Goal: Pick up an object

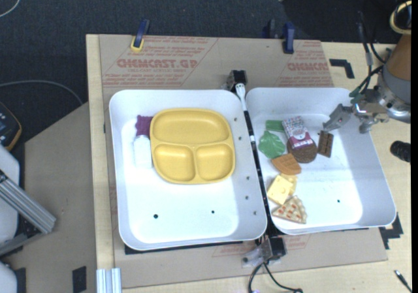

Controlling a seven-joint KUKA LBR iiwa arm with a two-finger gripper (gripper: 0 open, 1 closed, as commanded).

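Evidently, tool: two-finger metal gripper [336,119], fingers spread, gripping nothing.
Position: above right white plastic bin [372,174], beside dark brown rectangular bar [325,144], probably lining up a grasp.

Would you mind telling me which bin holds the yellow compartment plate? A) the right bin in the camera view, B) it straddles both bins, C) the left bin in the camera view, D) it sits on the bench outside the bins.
C: the yellow compartment plate lies inside the left bin, while the right bin holds the small food items.
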